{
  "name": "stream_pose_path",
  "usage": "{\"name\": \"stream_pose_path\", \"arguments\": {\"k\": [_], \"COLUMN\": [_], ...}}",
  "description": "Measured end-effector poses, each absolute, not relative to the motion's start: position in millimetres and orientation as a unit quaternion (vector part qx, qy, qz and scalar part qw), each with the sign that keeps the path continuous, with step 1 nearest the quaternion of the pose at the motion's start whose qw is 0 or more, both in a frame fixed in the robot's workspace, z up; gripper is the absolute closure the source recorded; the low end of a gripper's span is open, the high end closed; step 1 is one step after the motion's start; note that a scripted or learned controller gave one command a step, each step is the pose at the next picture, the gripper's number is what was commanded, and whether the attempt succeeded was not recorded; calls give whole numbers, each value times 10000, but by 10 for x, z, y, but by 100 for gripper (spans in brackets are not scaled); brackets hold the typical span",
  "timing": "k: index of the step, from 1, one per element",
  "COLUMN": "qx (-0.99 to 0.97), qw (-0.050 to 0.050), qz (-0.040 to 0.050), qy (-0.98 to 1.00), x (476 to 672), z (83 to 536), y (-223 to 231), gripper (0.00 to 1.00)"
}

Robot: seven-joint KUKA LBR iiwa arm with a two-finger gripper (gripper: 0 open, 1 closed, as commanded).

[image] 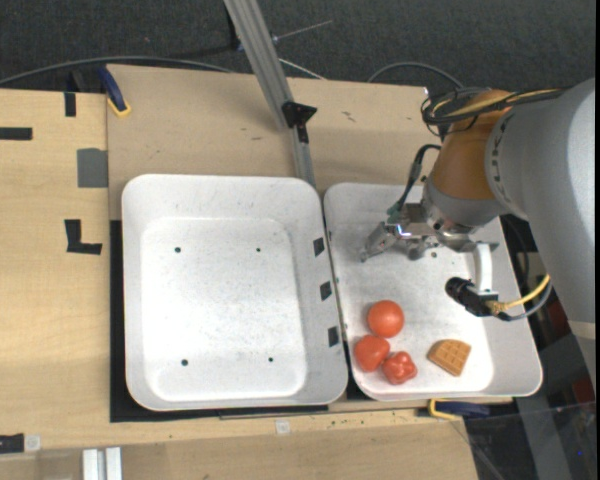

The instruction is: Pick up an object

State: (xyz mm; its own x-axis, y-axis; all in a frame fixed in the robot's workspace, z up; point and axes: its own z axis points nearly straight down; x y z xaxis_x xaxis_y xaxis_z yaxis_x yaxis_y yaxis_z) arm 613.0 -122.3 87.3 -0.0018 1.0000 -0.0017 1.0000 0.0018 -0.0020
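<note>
The things to pick lie together in the lower part of the right bin (510,368): a round red tomato (385,319), a second red ball (370,351) touching it from below, a red pepper-like piece (400,368) just beside that, and a tan cracker-like piece (450,356) a little to the right. They are grouped close, so a grasp on one may push its neighbour.

The pincer (385,240) hangs above them in the frame, over the bare upper part of the same bin, well apart from the group. It seems open with nothing between its fingers, though the view is small there.

The left bin (140,208) sits beside it on the worktop (180,108), probably as the place for drop.
</note>
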Motion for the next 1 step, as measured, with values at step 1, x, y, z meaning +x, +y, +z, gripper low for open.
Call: {"name": "stream_pose_path", "arguments": {"k": [1], "qx": [-7061], "qw": [7], "qz": [4], "qy": [-7081], "x": [6134], "z": [984], "y": [-1209], "gripper": [100]}}
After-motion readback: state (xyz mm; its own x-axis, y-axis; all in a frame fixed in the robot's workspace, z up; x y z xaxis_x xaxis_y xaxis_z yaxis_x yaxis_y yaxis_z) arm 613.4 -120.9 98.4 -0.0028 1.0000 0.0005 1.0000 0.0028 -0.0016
